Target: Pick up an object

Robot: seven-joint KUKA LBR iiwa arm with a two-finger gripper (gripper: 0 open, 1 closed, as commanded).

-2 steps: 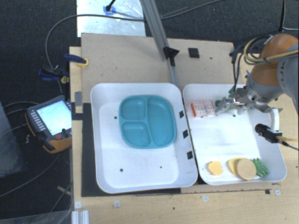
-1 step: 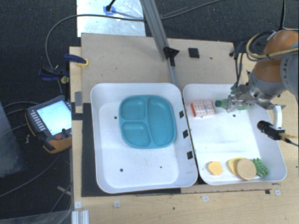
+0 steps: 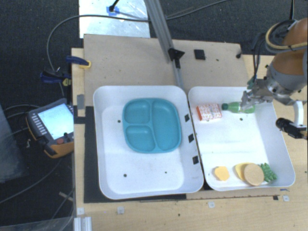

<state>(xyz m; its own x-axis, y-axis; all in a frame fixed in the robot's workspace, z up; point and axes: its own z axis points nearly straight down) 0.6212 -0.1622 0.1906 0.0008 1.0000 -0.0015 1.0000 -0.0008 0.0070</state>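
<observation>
Tool over green object, upper right bin

Tool [image 3: 249,101] sits at the right end of the green object [image 3: 232,108], upper part of the right bin [image 3: 281,143]; finger state: cannot tell. Object looks like light, smooth, rigid plastic, likely slippery. Grip across its narrow middle. Red-patterned box [image 3: 209,112] lies just left.

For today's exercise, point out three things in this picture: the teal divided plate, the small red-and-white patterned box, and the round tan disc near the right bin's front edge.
Teal divided plate [image 3: 152,125]: camera view, on the ridge where its compartments meet.
Small red-and-white patterned box [image 3: 209,112]: camera view, middle of its top face.
Round tan disc [image 3: 253,173]: camera view, centre of its flat top.
</observation>
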